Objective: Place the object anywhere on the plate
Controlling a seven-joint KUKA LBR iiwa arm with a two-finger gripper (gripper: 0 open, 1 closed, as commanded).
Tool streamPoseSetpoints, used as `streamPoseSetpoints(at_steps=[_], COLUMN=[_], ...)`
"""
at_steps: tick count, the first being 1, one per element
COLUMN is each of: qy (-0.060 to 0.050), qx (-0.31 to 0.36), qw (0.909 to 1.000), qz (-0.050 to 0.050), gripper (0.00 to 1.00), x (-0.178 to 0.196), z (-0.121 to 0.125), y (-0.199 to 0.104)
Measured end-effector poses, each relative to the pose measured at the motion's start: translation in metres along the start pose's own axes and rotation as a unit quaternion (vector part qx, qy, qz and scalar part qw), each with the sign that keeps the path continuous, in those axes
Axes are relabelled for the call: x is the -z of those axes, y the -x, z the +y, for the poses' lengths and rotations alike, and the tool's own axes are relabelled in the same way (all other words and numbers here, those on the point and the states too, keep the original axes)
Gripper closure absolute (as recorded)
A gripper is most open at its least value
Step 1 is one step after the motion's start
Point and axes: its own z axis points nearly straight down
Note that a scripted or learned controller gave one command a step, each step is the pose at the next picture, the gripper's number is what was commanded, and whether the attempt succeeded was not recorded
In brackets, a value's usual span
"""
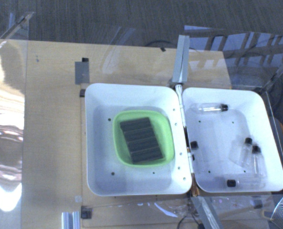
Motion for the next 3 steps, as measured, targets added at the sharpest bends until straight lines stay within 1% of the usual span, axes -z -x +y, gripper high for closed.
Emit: streamPoseSetpoints(at_steps=[1,2,3], qy=[-0.002,-0.001,-0.002], qx=[-0.049,-0.102,0.037], qw=[0.9988,0.9948,0.9993], qz=[0.0,-0.001,0.0], gripper=[0.0,0.0,0.0], x=[-0.0036,-0.0013,-0.0011], z=[0.0013,-0.0001,0.0], y=[0.0001,-0.0001,0.0007])
